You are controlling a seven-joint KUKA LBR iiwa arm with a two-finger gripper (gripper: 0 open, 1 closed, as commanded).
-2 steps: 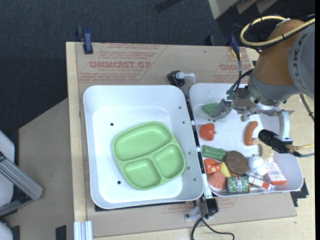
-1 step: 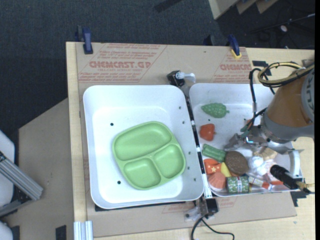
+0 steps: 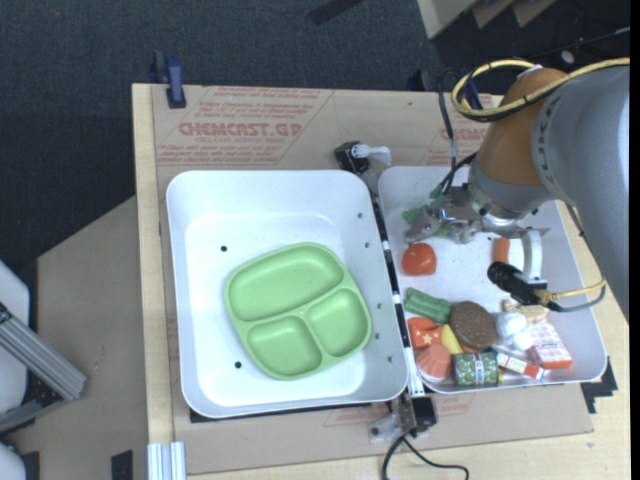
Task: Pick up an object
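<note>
In the right bin (image 3: 585,298): my gripper (image 3: 452,218), low by the far wall.
Tomato (image 3: 419,259): just beside me, nearer the camera, leftward.
Jaws: can't tell, wrist hides them.

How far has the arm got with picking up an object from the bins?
Done: the gripper has reached into the right bin, low near its far end. In hand: nothing visibly held. Left: grasp and lift something; the red tomato-like piece lies close by, and the green tray sits in the left bin.
</note>
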